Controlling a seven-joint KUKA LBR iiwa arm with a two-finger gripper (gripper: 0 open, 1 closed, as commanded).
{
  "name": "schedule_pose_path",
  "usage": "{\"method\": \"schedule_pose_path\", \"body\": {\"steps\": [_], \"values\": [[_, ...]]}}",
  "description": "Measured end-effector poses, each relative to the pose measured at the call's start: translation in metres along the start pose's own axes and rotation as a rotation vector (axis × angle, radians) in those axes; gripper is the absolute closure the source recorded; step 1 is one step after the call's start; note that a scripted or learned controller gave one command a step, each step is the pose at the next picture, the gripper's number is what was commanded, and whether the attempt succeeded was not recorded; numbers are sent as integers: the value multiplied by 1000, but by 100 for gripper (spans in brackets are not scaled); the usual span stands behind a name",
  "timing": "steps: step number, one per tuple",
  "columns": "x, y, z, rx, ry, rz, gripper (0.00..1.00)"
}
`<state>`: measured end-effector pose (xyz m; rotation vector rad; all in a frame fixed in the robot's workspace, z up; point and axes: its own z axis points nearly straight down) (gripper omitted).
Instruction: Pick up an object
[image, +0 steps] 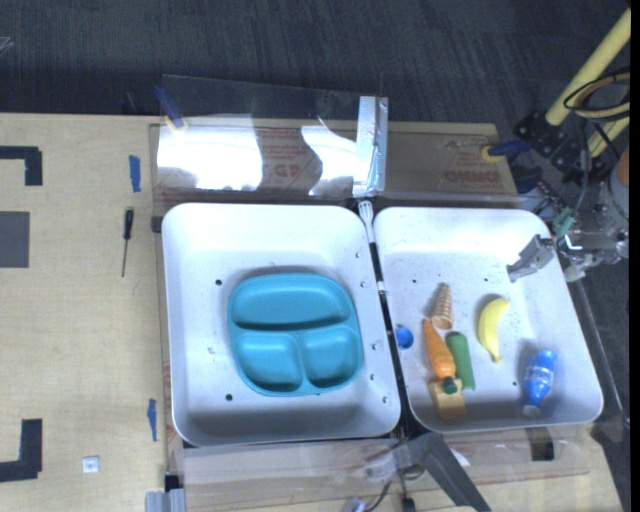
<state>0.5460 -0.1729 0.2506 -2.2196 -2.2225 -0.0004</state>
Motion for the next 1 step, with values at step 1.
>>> {"method": "schedule_pose_path", "body": {"steps": [1], "values": [[31, -36, 58, 5, 1, 11, 0]]}}
